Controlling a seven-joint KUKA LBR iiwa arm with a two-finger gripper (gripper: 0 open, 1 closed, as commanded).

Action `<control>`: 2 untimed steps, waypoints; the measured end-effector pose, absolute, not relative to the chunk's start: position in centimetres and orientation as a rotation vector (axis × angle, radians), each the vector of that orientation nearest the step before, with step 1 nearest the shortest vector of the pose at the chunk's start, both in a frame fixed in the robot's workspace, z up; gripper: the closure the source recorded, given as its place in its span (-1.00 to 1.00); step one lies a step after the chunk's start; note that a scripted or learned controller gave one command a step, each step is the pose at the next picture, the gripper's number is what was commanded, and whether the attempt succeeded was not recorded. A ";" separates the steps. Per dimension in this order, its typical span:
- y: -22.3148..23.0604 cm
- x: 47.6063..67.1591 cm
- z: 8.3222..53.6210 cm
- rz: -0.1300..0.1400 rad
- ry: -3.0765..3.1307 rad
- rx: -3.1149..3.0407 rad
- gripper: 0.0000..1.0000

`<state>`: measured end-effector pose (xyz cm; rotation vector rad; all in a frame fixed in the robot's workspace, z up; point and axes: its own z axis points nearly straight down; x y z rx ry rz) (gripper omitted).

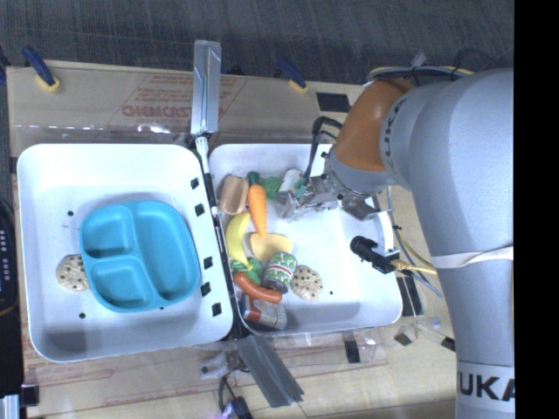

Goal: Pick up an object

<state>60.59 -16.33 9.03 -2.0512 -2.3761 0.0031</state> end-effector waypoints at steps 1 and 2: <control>-14.8 65.6 9.0 0.004 -2.253 -2.183 1.00; -12.1 65.6 9.0 0.005 -2.531 -1.854 1.00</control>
